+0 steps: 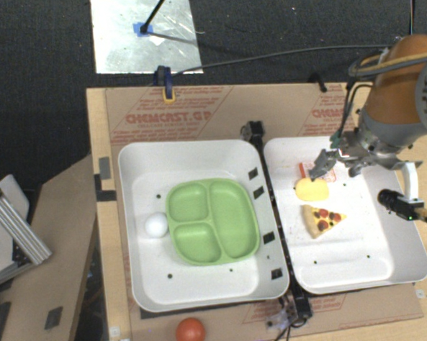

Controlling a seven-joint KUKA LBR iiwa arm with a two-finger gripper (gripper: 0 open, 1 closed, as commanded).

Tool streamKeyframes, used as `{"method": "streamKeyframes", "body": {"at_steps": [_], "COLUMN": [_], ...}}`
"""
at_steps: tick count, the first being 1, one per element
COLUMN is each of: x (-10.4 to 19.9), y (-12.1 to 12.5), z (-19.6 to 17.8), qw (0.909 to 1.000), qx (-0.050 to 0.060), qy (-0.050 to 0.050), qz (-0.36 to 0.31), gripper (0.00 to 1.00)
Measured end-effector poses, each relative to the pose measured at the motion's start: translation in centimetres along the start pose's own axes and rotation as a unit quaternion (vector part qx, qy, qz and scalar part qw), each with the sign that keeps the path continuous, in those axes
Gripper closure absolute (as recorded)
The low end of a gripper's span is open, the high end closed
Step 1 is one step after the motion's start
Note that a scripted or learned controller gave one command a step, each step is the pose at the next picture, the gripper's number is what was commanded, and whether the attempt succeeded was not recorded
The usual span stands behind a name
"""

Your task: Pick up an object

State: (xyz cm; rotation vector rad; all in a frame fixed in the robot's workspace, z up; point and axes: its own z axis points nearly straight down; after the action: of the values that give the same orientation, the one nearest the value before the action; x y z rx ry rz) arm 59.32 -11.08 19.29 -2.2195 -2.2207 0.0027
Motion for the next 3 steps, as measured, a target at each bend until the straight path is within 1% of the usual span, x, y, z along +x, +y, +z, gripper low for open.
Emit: {"method": "streamKeyframes", "body": {"at_steps": [1, 2, 3], "x": [0.2, 0.2, 0.2], "y": [-0.4, -0.4, -0.3], "z": [6.3, 11.1, 9.8], "qw": [1.0, 1.0, 1.0], "qx": [0.001, 0.0, -0.002], "qy": [0.0, 0.0, 0.0], "qz": [0.0, 0.0, 0.0], "gripper": [0.0, 0.0, 1.0]}}
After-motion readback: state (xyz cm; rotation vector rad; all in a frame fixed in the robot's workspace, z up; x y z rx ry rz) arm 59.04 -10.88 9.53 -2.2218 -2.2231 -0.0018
